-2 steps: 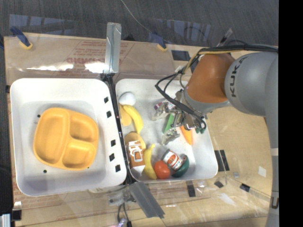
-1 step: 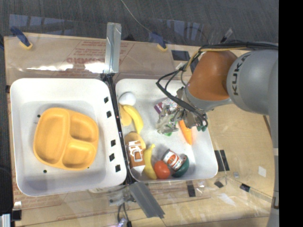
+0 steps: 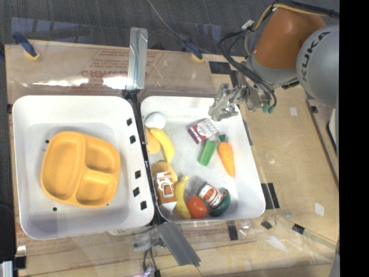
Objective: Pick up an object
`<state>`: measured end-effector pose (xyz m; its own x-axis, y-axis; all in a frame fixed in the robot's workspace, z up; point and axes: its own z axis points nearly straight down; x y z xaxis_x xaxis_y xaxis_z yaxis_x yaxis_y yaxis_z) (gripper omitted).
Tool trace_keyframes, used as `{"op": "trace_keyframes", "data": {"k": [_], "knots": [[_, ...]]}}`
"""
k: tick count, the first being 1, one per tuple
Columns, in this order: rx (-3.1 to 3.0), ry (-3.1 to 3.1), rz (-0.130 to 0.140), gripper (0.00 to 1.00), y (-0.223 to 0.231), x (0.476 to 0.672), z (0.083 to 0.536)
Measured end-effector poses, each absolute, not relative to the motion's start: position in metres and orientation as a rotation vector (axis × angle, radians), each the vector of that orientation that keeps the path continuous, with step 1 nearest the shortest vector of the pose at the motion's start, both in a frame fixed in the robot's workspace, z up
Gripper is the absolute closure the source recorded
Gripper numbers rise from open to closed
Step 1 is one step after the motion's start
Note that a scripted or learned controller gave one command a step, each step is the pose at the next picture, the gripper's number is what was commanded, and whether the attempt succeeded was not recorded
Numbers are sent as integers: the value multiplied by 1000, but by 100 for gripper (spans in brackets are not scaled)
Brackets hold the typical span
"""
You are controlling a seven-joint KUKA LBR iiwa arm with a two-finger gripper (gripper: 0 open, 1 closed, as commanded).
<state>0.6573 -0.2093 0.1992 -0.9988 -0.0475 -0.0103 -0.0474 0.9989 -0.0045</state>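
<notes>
My gripper (image 3: 223, 105) hangs over the far right corner of the right bin (image 3: 249, 154), just above a small purple-and-white packet (image 3: 203, 131). Nothing shows between its fingers. Beside the packet lie a green item (image 3: 207, 152) and an orange carrot (image 3: 226, 157). A white egg-like ball (image 3: 154, 120) and a yellow banana (image 3: 162, 142) rest along the bin's left wall. At the near end sit a brown bottle-shaped item (image 3: 165, 184), a second banana (image 3: 181, 198), a red tomato (image 3: 197, 208) and a can with a red label (image 3: 213, 197).
The left bin (image 3: 23, 154) holds a yellow divided plate (image 3: 79, 168). A grey metal post (image 3: 136, 59) stands at the far end of the divider between the bins. Cables trail from the arm's wrist (image 3: 259, 91) over the bench.
</notes>
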Motion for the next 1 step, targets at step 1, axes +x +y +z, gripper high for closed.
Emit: {"op": "trace_keyframes", "data": {"k": [1], "knots": [[-74,3136,-3,0,-209,656,196]]}}
